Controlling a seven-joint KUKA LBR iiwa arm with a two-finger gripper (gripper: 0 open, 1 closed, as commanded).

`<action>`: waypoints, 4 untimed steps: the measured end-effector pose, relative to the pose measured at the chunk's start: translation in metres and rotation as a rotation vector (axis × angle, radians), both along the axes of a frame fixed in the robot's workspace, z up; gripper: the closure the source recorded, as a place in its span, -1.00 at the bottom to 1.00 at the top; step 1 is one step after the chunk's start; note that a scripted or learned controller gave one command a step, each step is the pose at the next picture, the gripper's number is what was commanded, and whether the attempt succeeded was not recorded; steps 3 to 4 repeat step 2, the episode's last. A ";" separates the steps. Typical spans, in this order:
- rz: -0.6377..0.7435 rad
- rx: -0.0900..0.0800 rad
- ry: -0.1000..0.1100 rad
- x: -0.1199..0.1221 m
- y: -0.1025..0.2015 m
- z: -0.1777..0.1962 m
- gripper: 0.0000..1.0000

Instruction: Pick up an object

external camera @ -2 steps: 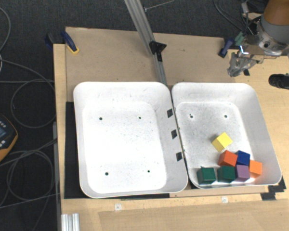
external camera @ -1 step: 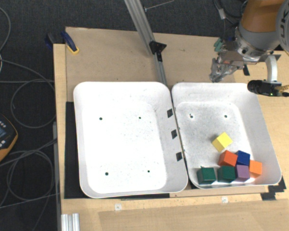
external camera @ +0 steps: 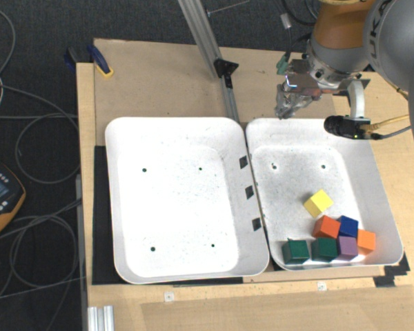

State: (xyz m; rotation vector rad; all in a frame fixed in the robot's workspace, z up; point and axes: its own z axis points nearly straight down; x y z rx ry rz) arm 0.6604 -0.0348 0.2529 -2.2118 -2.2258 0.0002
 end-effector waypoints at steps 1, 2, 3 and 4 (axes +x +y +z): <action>0.001 0.001 -0.002 -0.004 0.055 0.007 1.00; 0.001 0.000 0.001 -0.008 0.118 -0.003 1.00; 0.001 0.000 0.001 -0.008 0.118 -0.003 1.00; 0.001 0.000 0.001 -0.008 0.118 -0.003 1.00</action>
